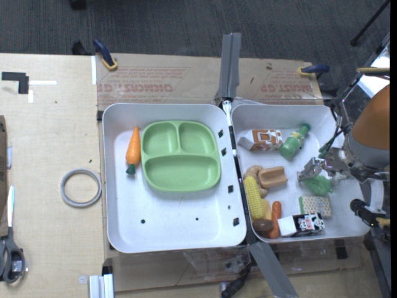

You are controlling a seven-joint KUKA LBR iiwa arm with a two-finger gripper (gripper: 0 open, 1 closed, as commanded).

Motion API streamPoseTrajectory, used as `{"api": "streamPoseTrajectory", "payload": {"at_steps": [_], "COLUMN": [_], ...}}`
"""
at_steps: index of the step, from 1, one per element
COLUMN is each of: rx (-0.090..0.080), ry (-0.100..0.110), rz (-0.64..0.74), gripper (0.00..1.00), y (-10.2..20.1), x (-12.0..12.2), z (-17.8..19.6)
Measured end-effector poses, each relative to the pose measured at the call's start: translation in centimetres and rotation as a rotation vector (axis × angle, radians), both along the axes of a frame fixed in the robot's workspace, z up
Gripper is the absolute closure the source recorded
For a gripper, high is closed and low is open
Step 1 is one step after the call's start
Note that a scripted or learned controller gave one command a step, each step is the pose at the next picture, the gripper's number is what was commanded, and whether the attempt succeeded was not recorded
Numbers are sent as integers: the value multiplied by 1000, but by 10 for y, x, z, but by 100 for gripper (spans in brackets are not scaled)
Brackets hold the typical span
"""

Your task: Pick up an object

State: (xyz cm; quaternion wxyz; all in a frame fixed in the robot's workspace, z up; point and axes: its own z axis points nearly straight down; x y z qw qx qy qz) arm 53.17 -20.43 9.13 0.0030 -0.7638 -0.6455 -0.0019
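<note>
Gripper [315,169] low over the right bin [282,108], whether its fingers are apart or together cannot be told, crumpled green object [319,185] right beneath it, green bottle [294,141] up-left, waffle piece [314,205] just below, carrot [133,146] beside the green tray [180,156] in the left bin [111,185]

Bench [49,141] w/ two white bins [124,228], tape ring [81,187], scissors [11,253] at left, cardboard sheet [155,79] at back.

Hand [317,168] low, arm from right
</note>
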Motion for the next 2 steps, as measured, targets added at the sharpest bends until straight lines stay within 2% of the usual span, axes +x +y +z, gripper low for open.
{"api": "streamPoseTrajectory", "payload": {"at_steps": [1, 2], "rx": [-6, -6], "ry": [2, 4], "rz": [6, 5], "gripper": [0, 100], "y": [5, 5], "x": [-14, -14], "z": [0, 8]}}
